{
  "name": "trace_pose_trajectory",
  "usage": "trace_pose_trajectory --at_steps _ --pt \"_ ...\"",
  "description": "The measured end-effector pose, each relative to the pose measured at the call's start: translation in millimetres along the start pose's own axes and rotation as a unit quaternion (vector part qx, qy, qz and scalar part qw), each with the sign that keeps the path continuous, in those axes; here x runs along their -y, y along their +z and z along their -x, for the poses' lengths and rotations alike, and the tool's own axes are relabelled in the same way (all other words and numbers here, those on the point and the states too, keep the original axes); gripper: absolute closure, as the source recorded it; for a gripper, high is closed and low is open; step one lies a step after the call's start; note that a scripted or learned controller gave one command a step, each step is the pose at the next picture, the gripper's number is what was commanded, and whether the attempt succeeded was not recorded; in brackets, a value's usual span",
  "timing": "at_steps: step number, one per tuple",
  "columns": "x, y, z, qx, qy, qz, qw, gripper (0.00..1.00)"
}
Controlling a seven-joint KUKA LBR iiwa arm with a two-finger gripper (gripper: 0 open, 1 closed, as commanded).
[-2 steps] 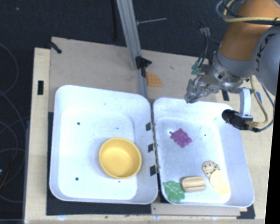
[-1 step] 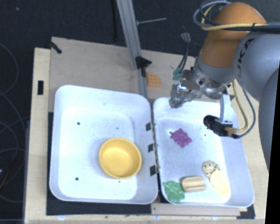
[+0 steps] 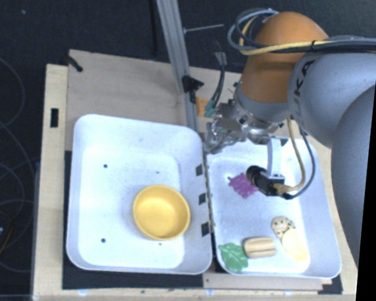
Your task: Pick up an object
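The right bin (image 3: 321,212) holds several small items. A purple piece (image 3: 241,183) lies near its middle, and a tan cylinder (image 3: 259,247) rests beside a green piece (image 3: 233,255) at the front edge. A speckled beige lump (image 3: 282,226) and a pale yellow piece (image 3: 296,247) sit towards the front right. A yellow bowl (image 3: 161,211) stands upright in the left bin (image 3: 102,145). My gripper (image 3: 217,137) hangs over the far left corner of the right bin, close to the divide between the bins, above and left of the purple piece. Nothing shows held in it.
A slanted metal rail (image 3: 174,49) runs from the top down to the bins' far edge beside the gripper. A black cable fitting (image 3: 264,180) on the arm hangs just right of the purple piece. The wooden bench (image 3: 54,167) surrounds both bins.
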State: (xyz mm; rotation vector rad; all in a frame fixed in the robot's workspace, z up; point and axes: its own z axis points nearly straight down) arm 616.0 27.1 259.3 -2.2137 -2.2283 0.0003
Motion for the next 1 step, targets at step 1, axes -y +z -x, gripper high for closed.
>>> trace_pose_trajectory --at_steps 1 --pt "22.1 0.8 -49.0 -0.001 -0.001 0.0 1.0 1.0"
